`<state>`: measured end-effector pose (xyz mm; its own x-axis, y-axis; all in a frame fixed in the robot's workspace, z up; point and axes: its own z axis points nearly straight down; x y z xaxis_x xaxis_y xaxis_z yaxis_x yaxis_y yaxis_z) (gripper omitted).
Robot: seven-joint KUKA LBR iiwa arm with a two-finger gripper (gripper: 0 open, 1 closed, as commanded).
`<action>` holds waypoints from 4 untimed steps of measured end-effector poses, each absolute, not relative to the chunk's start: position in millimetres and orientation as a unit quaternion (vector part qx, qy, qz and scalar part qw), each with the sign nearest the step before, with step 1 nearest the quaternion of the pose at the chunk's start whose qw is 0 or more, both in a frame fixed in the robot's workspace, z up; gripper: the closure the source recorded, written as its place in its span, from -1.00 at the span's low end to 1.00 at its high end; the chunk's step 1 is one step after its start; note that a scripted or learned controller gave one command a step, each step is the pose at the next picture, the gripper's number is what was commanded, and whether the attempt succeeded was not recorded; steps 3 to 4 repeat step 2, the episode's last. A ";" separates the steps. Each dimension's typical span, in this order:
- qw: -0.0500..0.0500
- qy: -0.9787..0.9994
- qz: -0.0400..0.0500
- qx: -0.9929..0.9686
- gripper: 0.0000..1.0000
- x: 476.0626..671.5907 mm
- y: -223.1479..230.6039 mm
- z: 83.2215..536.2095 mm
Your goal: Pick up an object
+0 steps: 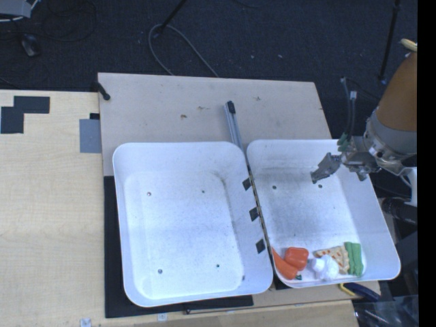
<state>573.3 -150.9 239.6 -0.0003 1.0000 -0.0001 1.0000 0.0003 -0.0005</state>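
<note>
Right bin (381,216) near edge: glossy orange-red object (294,257).

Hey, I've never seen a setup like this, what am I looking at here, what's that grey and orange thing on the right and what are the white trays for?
This is one picture from a camera fixed above a workbench, looking down at a slant. The grey and orange thing is a robot arm reaching in from the right. At its tip is a claw with two fingers, hovering over the upper part of the right tray; nothing shows between its fingers.

Two shallow white trays sit side by side. The left tray has a bare speckled floor. In the right tray's near corner lies a small pile: an orange-red toy, a tan piece, something white and a green piece. The arm's job is to pick one of these up, and it hasn't yet.
</note>
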 end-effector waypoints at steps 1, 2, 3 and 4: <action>0.000 -0.707 0.000 -0.707 -1.00 552.7 -135.9 237.6; 0.001 -0.707 0.000 -0.707 -1.00 525.6 -117.4 226.1; 0.001 -0.707 0.000 -0.707 -1.00 525.6 -117.4 226.1; 0.001 -0.707 0.000 -0.707 -1.00 525.6 -117.4 226.1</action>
